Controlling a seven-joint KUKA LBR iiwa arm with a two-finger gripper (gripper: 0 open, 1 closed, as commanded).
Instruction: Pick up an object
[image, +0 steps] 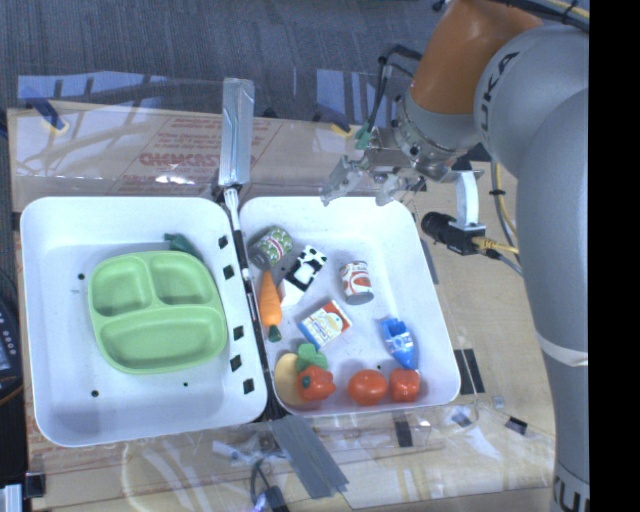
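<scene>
the gripper (365, 187) hangs over the far rim of the right bin (425, 260), its two fingers spread apart with nothing between them. everything it could pick lies nearer the camera than the fingers, down inside that bin, so the coming move looks like a reach forward and down.

the closest things to the fingers are a small green can (271, 245) lying on its side by the divider, a black and white block (308, 264) just beside it, and a small red and white can (356, 281) toward the middle. any of these seems a fair first choice, though which one the program means cannot be told. the carrot (270, 302) lies along the bin's left wall, its long axis running from far to near, so the fingers would likely need to close across it from side to side.

further forward sit a little carton (324, 325), a blue bottle (399, 343), and along the near wall a row: a yellow piece (287, 372) with a red pepper (314, 382) touching it, a tomato (367, 386) and a small red piece (404, 384). these are crowded, and a grasp there risks nudging neighbours.

the left bin (50, 330) holds a green divided plate (157, 310) with a dark green bit (180, 242) just behind it, well apart from the gripper.
</scene>
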